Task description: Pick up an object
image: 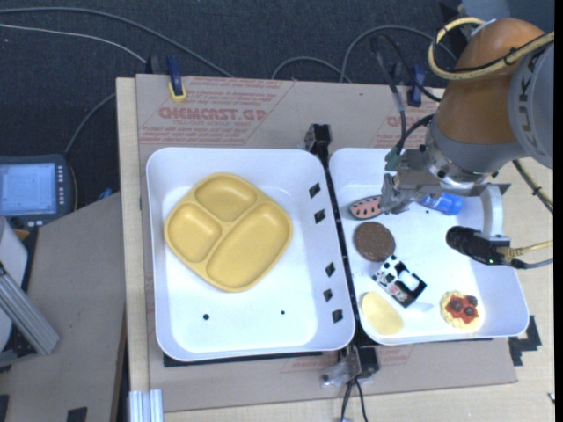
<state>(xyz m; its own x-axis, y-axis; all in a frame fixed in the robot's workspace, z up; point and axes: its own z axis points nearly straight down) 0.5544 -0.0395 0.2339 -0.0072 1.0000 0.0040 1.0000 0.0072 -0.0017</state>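
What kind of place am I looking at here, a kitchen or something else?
Probably a robot test bench in a lab, not a kitchen: a grey and orange arm reaches over two white bins, the food looks like toys such as a small pizza, and loose cables trail around.

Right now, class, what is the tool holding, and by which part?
Cannot be told: the tool sits low in the right bin beside the pink-red piece, its tip obscured.

Two bins side by side on bench: left bin (pixel 167 236) holds divided plate (pixel 229 231); right bin (pixel 510 310) holds slice (pixel 364 207) at rear left, cookie (pixel 375 241) before it, block (pixel 399 280) nearer front, disc (pixel 382 313) front left, pizza piece (pixel 460 309) front right
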